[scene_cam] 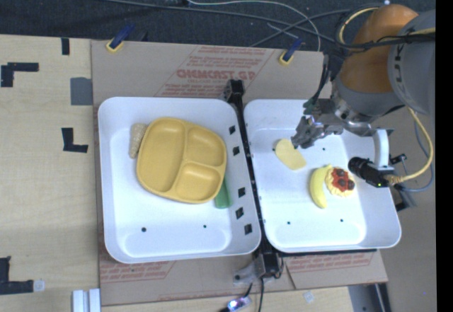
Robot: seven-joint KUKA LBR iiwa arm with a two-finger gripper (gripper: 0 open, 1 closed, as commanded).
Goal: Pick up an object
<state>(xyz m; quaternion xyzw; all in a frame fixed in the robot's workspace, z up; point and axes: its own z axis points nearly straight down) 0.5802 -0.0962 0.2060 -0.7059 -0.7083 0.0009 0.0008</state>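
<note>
**Gripper low over the pale yellow piece in the right bin**

The shallow white plastic right bin (269, 233) serves as landmark. Near its middle, toward the wall it shares with the neighbouring bin, lies a small flat pale yellow piece (289, 156), the likeliest target. The dark two-finger gripper (306, 135) sits at that piece's far right corner, touching or almost touching it. Nothing is visibly pinched between the fingers, and from this slant I cannot tell how wide they stand.

Toward the bin's right side rests a curved yellow banana-shaped toy (319, 187) with a red-topped round toy (342, 181) pressed against it; both lie well apart from the gripper, so they do not seem to be the aim.

The grey arm with its orange band (371, 49) reaches in over the bin's far right corner, wrist bent downward, the tool pointing steeply into the bin. That pose suits a top-down grab of a flat thing, though a thin piece lying flush on the floor may slip the fingers.

Left of the right bin, the shallow white left bin (117, 233) holds a yellow divided plastic plate (182, 160).
</note>
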